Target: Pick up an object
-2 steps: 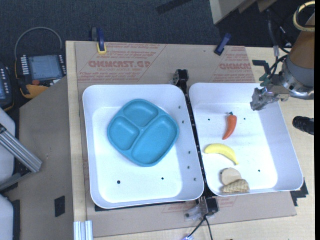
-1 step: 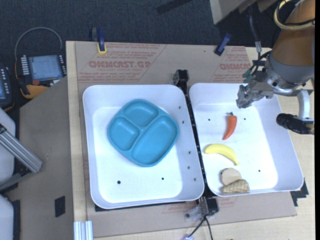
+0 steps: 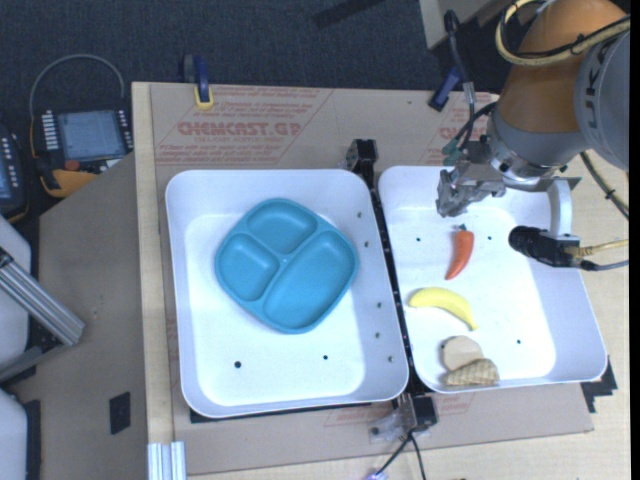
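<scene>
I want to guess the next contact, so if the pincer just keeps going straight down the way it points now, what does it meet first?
Most likely the bare floor of the right bin just above the tip of the red chili pepper. The pincer hangs close over that end, so it could clip the pepper; one slanted view leaves depth unclear.

Two bins sit side by side on the counter (image 3: 150, 268): the left bin (image 3: 200, 368) holds a divided plate (image 3: 287, 265) lying a little toward its far side, and the right bin (image 3: 560, 338) holds the smaller things. In the right bin a pepper (image 3: 459, 253) lies toward the far side, a banana (image 3: 444, 306) lies nearer than it, and a bread piece (image 3: 467, 360) lies nearest of all, close to the near rim. The hand (image 3: 453, 204) hangs over the far part of the right bin, just beyond the pepper's far end, with the arm (image 3: 550, 78) reaching in from the far right.
</scene>
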Tool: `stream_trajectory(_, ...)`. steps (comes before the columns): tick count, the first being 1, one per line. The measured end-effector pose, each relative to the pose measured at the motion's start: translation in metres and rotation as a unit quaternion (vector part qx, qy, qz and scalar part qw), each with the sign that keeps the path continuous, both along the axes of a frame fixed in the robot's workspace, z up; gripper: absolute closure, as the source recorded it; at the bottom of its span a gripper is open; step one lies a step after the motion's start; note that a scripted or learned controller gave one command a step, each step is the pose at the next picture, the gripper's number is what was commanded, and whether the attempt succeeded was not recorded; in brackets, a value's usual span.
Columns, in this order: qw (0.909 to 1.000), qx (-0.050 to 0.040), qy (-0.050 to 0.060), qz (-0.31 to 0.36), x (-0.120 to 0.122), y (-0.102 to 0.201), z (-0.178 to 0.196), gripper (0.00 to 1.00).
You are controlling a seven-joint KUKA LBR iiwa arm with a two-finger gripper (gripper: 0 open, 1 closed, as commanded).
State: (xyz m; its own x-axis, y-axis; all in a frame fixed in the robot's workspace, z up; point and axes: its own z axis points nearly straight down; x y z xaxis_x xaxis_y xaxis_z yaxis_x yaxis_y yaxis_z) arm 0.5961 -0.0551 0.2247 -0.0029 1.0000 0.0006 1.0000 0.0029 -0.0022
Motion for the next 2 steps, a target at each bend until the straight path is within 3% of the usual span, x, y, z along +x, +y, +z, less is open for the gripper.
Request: stream_trajectory(2,1.0,-0.0001,-0.002,0.0,0.003,0.104,0.003,1.0)
